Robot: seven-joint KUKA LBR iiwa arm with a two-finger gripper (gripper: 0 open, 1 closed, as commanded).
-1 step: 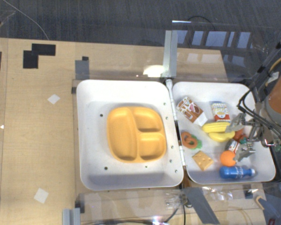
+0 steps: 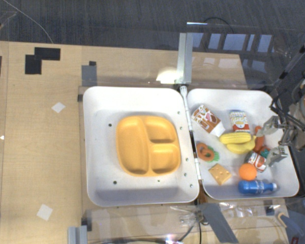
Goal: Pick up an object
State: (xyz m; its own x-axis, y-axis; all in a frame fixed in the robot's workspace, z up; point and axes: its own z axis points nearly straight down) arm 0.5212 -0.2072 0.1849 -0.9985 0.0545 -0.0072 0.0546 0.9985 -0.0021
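Pale wood tabletop (image 2: 35,151) carries two white bins; the left bin (image 2: 99,136) holds a yellow tray (image 2: 147,145). Right of that tray, the right bin (image 2: 290,179) is crowded with toy food: corn (image 2: 236,137), a banana (image 2: 240,147), an orange (image 2: 248,172), a blue bottle (image 2: 257,187), a cracker (image 2: 220,174), a pretzel (image 2: 206,152) and small cartons. The hand (image 2: 276,139) hovers at the bin's far edge from the tray, fingers spread wide with nothing between them. No object is lifted yet; descending, closing on one piece and raising it all appear to remain.
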